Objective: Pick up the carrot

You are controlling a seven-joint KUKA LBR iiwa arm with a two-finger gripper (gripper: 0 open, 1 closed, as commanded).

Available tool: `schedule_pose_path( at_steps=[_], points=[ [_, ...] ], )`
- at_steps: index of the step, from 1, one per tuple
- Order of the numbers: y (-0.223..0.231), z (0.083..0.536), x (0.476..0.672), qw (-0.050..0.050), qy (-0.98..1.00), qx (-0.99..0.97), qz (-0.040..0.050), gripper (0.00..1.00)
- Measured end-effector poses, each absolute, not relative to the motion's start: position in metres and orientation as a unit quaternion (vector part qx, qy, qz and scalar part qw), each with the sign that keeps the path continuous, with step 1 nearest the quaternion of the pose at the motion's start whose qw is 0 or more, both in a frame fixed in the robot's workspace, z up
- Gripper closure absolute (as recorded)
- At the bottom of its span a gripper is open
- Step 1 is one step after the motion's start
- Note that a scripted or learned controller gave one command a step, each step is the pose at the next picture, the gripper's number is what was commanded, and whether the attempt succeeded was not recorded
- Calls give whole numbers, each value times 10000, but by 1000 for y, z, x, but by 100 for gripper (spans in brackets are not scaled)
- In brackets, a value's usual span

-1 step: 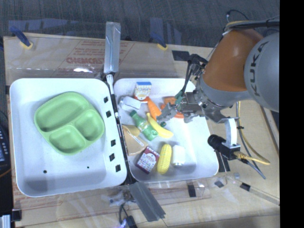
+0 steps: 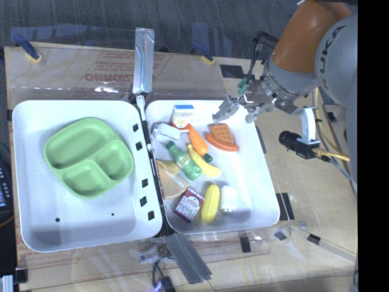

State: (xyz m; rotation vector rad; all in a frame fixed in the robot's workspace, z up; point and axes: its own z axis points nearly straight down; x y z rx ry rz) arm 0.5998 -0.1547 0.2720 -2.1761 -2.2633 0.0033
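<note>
Above the right bin's (image 2: 267, 187) far edge | gripper (image 2: 228, 110) hovered, fingers slightly spread, holding nothing (touching nothing visible) | carrot (image 2: 197, 142) lay in bin between waffle (image 2: 222, 137) and banana (image 2: 203, 163).

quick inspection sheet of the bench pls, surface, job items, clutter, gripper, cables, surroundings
surface: left bin and right bin, both white, side by side.
job's things: carrot in the right bin, lying between milk carton and banana, touching the waffle.
clutter: green bottle, corn cob, red packet, white cylinder; green divided plate in the left bin.
grippers: gripper over the right bin's far edge, above the waffle, holding nothing seen.
cables: yellow cable right of the bin.
surroundings: blue clamps on the cardboard backing.
</note>
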Motion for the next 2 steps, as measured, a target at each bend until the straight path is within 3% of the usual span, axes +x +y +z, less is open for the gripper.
schedule_pose_path(
  at_steps=[1, 2],
  points=[
    [-125, 143, 655, 44, -6821, -7312, 36, 0],
    [-153, 91, 616, 21, -6549, -7557, 22, 0]
  ],
)
